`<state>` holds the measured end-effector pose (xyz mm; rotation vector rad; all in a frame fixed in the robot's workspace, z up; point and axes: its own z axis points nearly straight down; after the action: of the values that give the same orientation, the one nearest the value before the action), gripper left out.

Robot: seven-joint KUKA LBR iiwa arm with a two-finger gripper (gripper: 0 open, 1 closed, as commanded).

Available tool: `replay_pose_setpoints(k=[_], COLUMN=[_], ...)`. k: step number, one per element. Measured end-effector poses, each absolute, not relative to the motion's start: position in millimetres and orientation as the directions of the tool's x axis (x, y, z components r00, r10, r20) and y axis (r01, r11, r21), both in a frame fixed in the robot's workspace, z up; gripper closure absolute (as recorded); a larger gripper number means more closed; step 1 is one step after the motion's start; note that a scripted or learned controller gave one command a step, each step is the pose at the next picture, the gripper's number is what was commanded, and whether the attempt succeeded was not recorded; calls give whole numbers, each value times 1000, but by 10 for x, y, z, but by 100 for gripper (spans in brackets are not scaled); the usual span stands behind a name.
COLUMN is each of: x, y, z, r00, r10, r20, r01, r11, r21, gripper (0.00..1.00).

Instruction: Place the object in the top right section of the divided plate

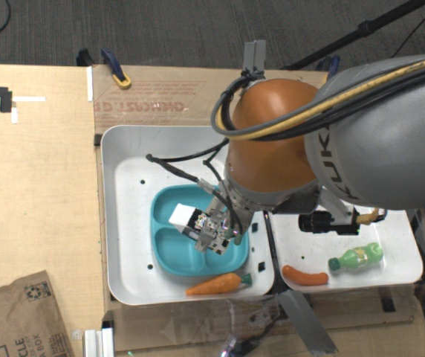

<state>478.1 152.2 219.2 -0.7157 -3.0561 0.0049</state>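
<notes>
Nearest the camera, a carrot (214, 284) lies just below the end effector (216, 233), outside the teal divided plate (169, 255). The end effector hangs over the plate; whether it is open or closed cannot be told. Touching its left side, inside the plate's upper part, sits a small white-and-black block (185, 218), probably light and rigid, best pinched across its flat sides.

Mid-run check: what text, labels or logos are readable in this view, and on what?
"KU" on the grey arm casing; the rest is cut off.
"CLE" and "BOX" fragments plus a recycling symbol on the brown cardboard.
Red print on the cardboard sheet behind the left bin: mirrored, too faint to read.
Green bottle label: too small.
</notes>
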Motion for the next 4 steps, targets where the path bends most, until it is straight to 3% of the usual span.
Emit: replay_pose_setpoints(k=[1, 2, 3, 4], x=[4791, 4784, 4795, 4962], y=[1178, 608, -93, 927], z=[2312, 1896, 2396, 2313], r00=[-996, -952, -997, -990], r10=[87, 306, 80, 143], r20=[1, 3, -1, 2], r01=[87, 306, 80, 143], r11=[996, 952, 997, 990], r21=[-1, -2, 0, -1], gripper=[100, 100, 100, 100])
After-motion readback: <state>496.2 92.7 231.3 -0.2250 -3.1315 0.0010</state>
